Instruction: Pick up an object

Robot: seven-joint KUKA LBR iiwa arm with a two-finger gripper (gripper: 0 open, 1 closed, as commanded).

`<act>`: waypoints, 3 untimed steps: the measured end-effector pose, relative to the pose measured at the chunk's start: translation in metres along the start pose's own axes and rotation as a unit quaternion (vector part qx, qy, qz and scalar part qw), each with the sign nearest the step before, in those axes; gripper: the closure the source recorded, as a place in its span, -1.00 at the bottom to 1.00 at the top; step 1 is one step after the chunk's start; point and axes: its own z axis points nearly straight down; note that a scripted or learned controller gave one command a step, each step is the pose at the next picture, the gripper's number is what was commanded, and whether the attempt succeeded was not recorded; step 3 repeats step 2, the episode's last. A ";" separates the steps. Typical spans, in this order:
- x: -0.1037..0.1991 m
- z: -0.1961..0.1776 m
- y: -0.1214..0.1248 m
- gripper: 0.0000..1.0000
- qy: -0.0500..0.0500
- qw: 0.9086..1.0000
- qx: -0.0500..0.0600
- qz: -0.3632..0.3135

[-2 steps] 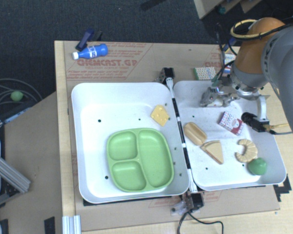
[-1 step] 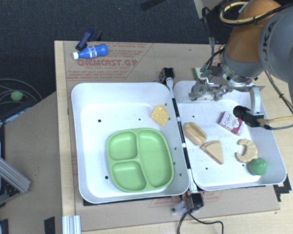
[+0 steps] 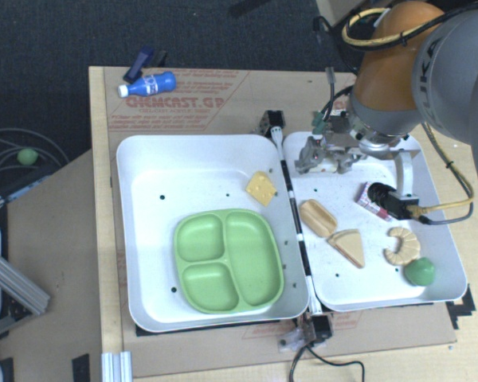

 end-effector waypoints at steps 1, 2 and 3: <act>0.023 -0.014 -0.039 1.00 0.000 1.000 0.000 0.000; 0.065 -0.041 -0.076 1.00 0.000 1.000 0.001 0.000; 0.065 -0.041 -0.076 1.00 0.000 1.000 0.001 0.000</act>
